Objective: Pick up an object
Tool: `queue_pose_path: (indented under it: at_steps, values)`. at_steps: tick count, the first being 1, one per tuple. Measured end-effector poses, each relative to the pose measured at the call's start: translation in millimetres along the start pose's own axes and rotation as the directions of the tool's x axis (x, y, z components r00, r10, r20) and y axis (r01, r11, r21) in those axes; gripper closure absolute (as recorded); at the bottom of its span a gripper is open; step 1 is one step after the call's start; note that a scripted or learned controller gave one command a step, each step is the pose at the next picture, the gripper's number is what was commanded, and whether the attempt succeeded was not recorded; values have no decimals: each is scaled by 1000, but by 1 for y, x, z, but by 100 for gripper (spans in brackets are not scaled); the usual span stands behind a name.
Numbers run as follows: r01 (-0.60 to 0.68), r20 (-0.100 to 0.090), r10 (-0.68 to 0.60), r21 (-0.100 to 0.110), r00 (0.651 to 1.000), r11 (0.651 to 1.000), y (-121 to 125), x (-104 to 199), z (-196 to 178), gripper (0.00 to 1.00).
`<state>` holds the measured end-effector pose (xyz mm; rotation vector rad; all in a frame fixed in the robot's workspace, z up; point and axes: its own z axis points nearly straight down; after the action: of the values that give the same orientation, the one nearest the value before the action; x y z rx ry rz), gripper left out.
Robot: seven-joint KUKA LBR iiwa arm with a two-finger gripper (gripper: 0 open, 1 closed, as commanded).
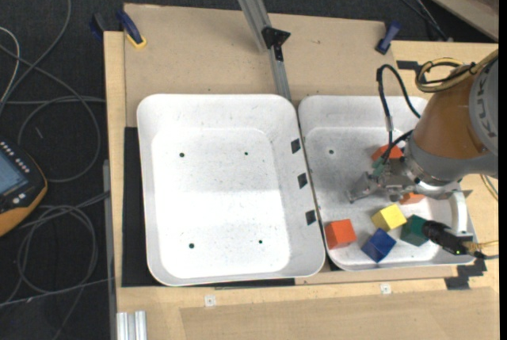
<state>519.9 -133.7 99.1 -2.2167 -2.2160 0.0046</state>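
In the right bin (333,124), my gripper (371,186) hangs low over the floor, under the grey arm with its orange band (444,124). Along the bin's front edge lie an orange cube (341,232), a blue block (379,246), a yellow cube (390,217) and a dark green block (415,231). The yellow cube sits just in front of and right of the gripper. An orange-red piece (388,151) with a small green bit beside it shows right behind the gripper, partly hidden by the wrist. I see nothing held.
The left bin (158,124) stands beside the right one, with a row of black clips (302,180) along their shared rim. A slanted metal pole (253,5) rises behind the bins. Blue clamps sit at the bench's back corners, and cables lie on the floor at left.
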Motion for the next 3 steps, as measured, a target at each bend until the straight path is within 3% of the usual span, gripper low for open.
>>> queue_pose_path:
  at_steps: [1, 3]
  values:
    - [1, 2, -1, -9, 1000, 1000, 2, 0, -14, 100]
    - [2, 5, -2, -15, 1000, 1000, 15, -3, -125, 100]
